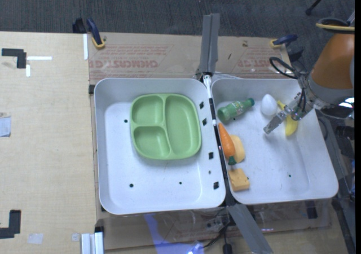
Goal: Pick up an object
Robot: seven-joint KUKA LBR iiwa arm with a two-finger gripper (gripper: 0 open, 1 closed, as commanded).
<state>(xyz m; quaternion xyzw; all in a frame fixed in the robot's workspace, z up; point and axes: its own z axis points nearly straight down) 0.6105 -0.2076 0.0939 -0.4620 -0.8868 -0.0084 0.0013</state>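
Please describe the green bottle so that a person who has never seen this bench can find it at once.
Look at the right bin, the one the arm reaches into. Along its left wall, near the far corner, the bottle lies on its side. It is the only green thing in this bin: the carrot just below it is orange, and the egg beside it is white.

yellow object (banana?) partly behind end effector

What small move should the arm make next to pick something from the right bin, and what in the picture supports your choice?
Probably a short descent onto the yellow object. The gripper hangs over the right bin right beside that object and a white egg-shaped item, and nothing visibly sits between its fingers. The green bottle and the carrot lie farther off, near the divider.
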